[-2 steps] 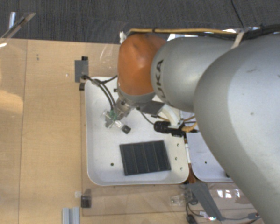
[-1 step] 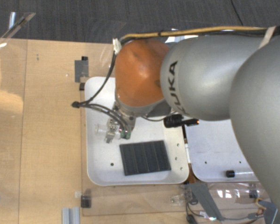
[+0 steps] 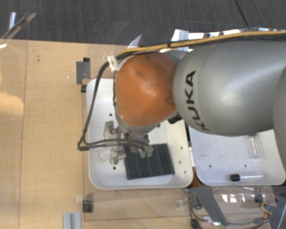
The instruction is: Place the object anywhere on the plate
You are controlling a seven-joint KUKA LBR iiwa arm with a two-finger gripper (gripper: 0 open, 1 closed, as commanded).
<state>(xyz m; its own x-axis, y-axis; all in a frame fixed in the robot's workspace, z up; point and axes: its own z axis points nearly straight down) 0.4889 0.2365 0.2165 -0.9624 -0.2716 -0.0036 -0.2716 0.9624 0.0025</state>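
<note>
Left bin [image 3: 97, 173]: holds a dark ribbed plate [image 3: 150, 162] at its near side, lying flat. Gripper [image 3: 131, 149] hangs over the plate's far edge, beneath the orange wrist band [image 3: 143, 92]; a small green-tipped piece [image 3: 145, 152] sits at it, identity unclear; grip state cannot be told. Right bin [image 3: 271, 173]: a small black object [image 3: 235, 177] and a clear tube [image 3: 254, 146]. Wooden bench [image 3: 37, 142]; dark carpet [image 3: 109, 8] beyond.

I'm looking at a robotics lab: a KUKA arm [image 3: 228, 89] reaches over a plywood bench [image 3: 37, 128] holding 2 white bins [image 3: 97, 175], with loose cables [image 3: 92, 109], bolted brackets [image 3: 83, 70] and grey carpet [image 3: 109, 8] beyond.
</note>
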